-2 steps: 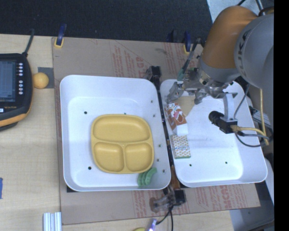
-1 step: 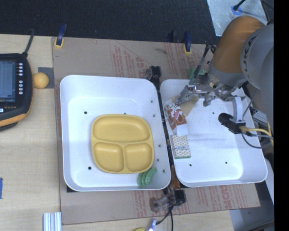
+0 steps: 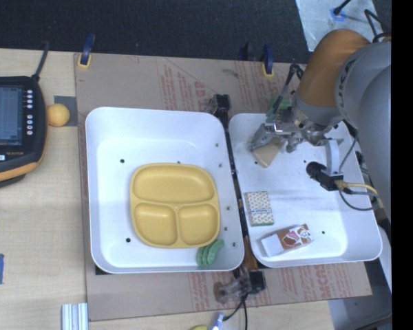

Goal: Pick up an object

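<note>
My gripper (image 3: 265,143) hangs low over the far left part of the right bin (image 3: 358,249). A tan wedge-shaped block (image 3: 264,157) sits right under its fingertips, touching or nearly so. Nearer the front of that bin lie a small patterned card box (image 3: 259,207) and a white packet with a red picture (image 3: 286,240). The left bin (image 3: 103,184) holds a yellow divided plate (image 3: 174,204) and a green lumpy toy (image 3: 210,254) by its front right corner.
The arm's grey body and orange band (image 3: 330,60) cover the right bin's far right side. A teach pendant (image 3: 10,129) and a yellow ball (image 3: 58,114) lie on the bench to the left. Blue clamps stand at the back edge.
</note>
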Controlling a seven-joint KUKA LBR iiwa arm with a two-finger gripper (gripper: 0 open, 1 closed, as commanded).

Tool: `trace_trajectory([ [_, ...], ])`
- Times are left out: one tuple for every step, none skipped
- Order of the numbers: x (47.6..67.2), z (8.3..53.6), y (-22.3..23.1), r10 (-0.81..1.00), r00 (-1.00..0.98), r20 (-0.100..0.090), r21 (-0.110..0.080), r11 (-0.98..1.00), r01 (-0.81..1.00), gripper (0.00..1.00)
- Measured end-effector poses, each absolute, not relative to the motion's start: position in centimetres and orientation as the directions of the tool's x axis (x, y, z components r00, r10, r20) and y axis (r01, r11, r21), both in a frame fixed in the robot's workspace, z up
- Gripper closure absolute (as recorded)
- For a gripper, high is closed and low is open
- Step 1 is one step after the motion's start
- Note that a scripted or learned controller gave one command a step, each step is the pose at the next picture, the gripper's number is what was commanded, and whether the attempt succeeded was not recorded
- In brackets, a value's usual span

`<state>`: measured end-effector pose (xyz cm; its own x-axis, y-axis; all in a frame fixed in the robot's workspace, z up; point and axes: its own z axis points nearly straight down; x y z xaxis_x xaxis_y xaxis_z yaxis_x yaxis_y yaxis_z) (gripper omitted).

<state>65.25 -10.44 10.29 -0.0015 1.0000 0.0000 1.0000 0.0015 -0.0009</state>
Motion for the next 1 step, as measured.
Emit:
trace_trajectory([
  [65.61,9.2,-9.2,1.0,-0.004,0.0,-0.004,0.004,1.0,0.0],
])
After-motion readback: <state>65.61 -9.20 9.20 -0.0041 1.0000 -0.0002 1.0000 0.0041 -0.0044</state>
